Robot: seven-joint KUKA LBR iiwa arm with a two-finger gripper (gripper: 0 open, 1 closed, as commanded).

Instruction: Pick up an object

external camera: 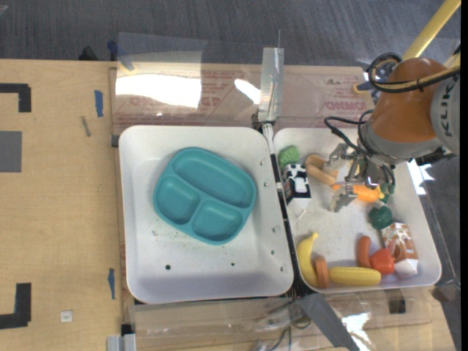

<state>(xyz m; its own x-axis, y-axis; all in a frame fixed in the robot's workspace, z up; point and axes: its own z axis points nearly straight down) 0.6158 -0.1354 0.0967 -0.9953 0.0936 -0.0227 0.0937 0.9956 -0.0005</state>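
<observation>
I have the end effector [349,185] low in the right bin [420,210], fingers spread and gripping nothing, straddling the small orange carrot [362,193] on the bin floor. Next, I judge, comes closing squarely on it before lifting.
</observation>
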